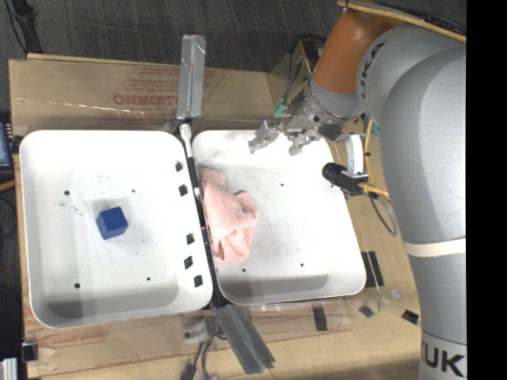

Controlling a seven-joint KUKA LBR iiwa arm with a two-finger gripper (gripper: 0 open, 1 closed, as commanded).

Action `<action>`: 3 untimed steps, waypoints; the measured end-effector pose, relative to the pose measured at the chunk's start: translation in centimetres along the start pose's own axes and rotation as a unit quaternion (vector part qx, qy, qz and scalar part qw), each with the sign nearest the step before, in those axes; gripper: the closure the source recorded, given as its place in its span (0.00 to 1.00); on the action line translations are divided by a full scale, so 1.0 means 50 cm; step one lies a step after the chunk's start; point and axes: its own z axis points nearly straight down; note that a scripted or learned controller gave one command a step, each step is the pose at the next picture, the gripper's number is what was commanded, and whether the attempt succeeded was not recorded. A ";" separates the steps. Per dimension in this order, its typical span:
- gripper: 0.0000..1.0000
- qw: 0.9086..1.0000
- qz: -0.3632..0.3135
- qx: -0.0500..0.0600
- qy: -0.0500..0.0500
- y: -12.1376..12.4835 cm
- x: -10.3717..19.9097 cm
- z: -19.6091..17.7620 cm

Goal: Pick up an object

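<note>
Overhead, the slanted camera view takes in two shallow white bins set side by side on a brown cardboard-covered worktop. Both are smooth, glossy plastic with rounded corners, and they meet along a dark seam fitted with small black clips.

The left bin holds a small blue cube, hard-edged and matte, sitting left of centre on the bin floor and well apart from the walls.

The right bin holds a pink cloth, soft and terry-like, crumpled into a long lumpy heap. It lies against the bin's left wall, just beside the seam, and runs from near the top down past the middle.

The arm comes in from the right as a broad, smooth grey cylinder, with a rounded orange band above the wrist. The claw hangs over the top edge of the right bin, its two pale metallic fingers spread apart with nothing between them. It sits up and to the right of the cloth, clear of it.

A flat grey metal bar stands upright behind the seam between the bins.
</note>
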 end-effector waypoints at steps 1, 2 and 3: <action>0.00 0.998 -0.067 0.000 0.000 -0.147 0.101 0.205; 1.00 0.998 -0.069 0.001 -0.001 -0.147 0.100 0.186; 1.00 0.999 -0.054 -0.001 0.000 -0.035 0.215 -0.114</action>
